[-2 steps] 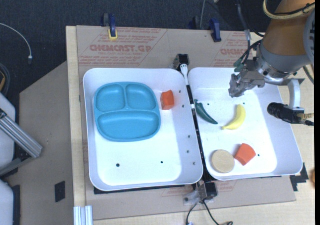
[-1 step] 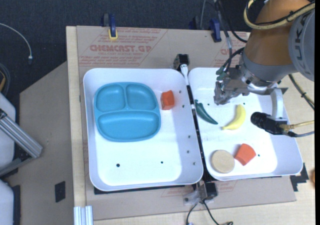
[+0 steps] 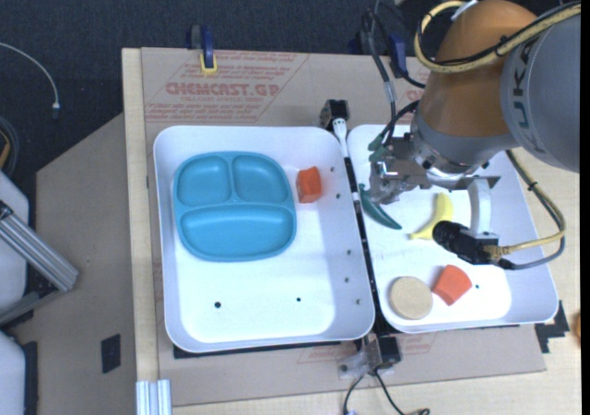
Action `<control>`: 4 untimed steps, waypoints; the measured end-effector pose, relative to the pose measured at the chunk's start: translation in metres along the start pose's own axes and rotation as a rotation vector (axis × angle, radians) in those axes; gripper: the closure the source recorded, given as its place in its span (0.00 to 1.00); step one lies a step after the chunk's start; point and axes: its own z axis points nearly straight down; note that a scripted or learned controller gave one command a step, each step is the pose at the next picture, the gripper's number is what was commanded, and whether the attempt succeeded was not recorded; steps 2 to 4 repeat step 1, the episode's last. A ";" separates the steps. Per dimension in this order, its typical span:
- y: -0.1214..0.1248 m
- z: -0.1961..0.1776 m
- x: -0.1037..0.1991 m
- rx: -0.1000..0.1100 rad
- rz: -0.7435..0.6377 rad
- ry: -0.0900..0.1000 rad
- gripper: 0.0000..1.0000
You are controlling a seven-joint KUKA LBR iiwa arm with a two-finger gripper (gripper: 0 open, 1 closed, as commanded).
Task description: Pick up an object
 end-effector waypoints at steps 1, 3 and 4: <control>-0.016 -0.003 0.060 0.000 -0.003 0.001 1.00; -0.016 -0.003 0.060 0.000 -0.003 0.001 1.00; -0.016 -0.003 0.060 0.000 -0.003 0.001 1.00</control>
